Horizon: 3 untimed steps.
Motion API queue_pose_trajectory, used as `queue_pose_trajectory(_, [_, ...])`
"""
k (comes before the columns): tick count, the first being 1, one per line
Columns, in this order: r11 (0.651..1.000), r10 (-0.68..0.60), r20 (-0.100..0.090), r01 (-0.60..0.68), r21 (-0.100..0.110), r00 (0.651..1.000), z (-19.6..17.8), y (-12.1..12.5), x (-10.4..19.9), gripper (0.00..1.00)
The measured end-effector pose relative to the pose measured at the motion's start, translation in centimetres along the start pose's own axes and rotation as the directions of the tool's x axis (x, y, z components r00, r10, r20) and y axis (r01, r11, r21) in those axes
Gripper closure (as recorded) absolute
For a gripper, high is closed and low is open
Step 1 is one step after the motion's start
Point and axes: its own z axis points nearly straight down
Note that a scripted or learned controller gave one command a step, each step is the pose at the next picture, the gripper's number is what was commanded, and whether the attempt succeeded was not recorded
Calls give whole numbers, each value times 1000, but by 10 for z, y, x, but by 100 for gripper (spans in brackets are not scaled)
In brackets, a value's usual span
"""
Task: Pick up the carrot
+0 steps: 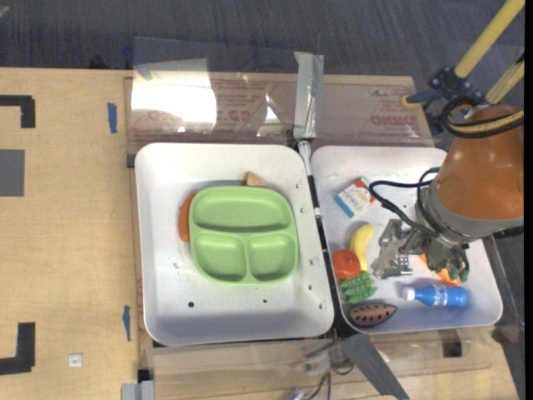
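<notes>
**Inspector:** State of your tool?

**Operator:** My gripper (398,257) hangs low in the right bin (483,315), over the clutter at its middle. From this slant I cannot tell whether it is set wide or narrow. I see nothing held in it.

**Inspector:** Where is the carrot?

**Operator:** The carrot (455,267) lies in the same bin, just beside the gripper on the side toward my arm. My wrist hides most of it. Only some orange and a bit of green top show.

**Inspector:** Its lie?

**Operator:** Flat on the bin floor. As far as I can judge, the long axis runs roughly across the bin, green end toward the outer wall. With so much covered, I hold that loosely.

**Inspector:** Which step is this?

**Operator:** Approach, in my judgement; no grasp made. Next I must shift toward the carrot and close across its narrow width, keeping off the blue bottle (435,296) just beside it, and away from the tomato (346,263) and banana (362,240).
</notes>
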Motion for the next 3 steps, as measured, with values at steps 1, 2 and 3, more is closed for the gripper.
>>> queue_pose_trajectory(1, [931,-364,-12,364,-4,931,44,-51,0,100])
queue_pose_trajectory(2, [827,-562,-3,562,2,827,-58,-107,-23,100])
queue_pose_trajectory(3, [827,-563,2,563,2,827,-67,-104,-24,100])
